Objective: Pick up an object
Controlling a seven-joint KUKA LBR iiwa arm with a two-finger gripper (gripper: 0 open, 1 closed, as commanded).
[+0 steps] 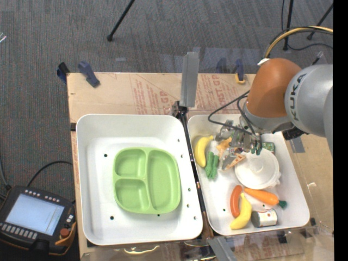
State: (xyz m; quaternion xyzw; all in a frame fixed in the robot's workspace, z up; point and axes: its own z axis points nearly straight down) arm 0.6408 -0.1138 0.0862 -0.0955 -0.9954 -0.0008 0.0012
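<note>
Beside the banana point(202, 149), the tool point(235, 145) hangs above green beans point(211, 165).

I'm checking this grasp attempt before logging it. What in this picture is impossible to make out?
- Claw: its fingers blur into the clutter in the right bin, so open or shut is unclear.
- Orange piece under the claw: too small and part covered to name.
- Small can: label too small to read.
- Arm: cut off by the right edge.

Matt green plastic tray point(147, 179), glossy white plastic bins point(87, 145), wood bench point(125, 94).
</note>
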